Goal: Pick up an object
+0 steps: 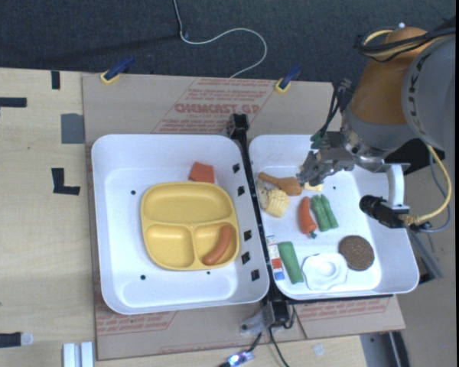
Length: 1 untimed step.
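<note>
Camera view shows you the jaws [315, 170] low in the right bin [398, 285], just beside the brown drumstick-like piece [279, 182]; whether they are apart or together you cannot tell. Nothing shows between them, so judge the pick as not yet made. That piece lies near the divider edge, touching the corn [275, 200], with the carrot [307, 215] and green pod [323, 212] close below, so room is tight. The left bin [111, 228] holds a yellow tray [185, 224].
</note>
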Motion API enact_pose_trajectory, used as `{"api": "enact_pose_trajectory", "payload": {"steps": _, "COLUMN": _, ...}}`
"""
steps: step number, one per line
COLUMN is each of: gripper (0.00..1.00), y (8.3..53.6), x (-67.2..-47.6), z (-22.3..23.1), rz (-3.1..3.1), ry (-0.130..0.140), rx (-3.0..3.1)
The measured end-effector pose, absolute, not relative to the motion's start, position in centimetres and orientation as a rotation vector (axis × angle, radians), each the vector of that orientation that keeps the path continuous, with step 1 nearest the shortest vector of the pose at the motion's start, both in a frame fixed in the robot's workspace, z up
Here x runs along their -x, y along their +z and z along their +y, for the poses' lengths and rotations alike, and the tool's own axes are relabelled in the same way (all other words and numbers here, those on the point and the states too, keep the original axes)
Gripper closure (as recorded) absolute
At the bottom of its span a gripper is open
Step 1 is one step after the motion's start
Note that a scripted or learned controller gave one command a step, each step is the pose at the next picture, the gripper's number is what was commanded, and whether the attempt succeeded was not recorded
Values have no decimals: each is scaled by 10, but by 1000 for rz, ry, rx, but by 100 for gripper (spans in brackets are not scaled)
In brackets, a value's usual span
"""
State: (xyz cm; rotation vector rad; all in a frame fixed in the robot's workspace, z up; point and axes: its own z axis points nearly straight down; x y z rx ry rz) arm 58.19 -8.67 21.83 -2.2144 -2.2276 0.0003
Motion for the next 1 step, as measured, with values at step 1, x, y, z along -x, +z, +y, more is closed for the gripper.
{"api": "enact_pose_trajectory", "payload": {"steps": 1, "gripper": 100, "y": 219, "x": -608, "z": -59, "rz": -2226, "ry": 0, "rx": 2217}}
